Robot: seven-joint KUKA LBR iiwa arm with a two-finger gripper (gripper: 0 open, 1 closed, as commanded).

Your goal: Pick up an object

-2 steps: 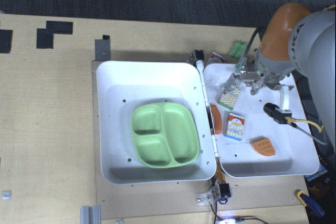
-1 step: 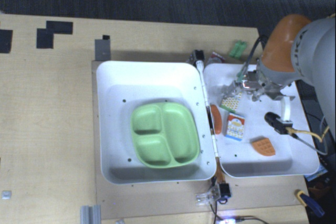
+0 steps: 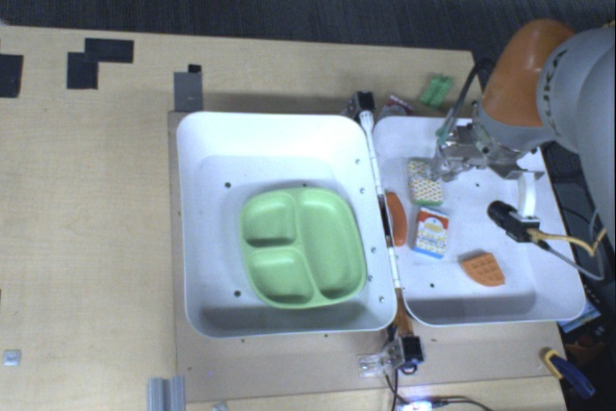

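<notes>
Grey casing and an orange band mark my arm (image 3: 568,91), which comes in from 3 o'clock and is cut off at the picture's edge. My gripper (image 3: 450,159) hangs at 11 o'clock in the shallow white right bin (image 3: 549,303). Its tip is blurred against the white floor, so I cannot tell whether it is open or closed, or whether it has hold of anything.

Just beside it at 7 o'clock lies a small square pad with a speckled pattern (image 3: 426,182), too small to identify. Below that sits a small white, orange and blue carton (image 3: 432,233), its print unreadable. A flat orange ridged piece (image 3: 482,269) lies at 5 o'clock. A slim orange-red object (image 3: 394,207) rests at 9 o'clock against the wall, partly hidden by the rim.

The shallow white left bin (image 3: 207,236) holds a pale green divided plastic plate (image 3: 303,245).
</notes>
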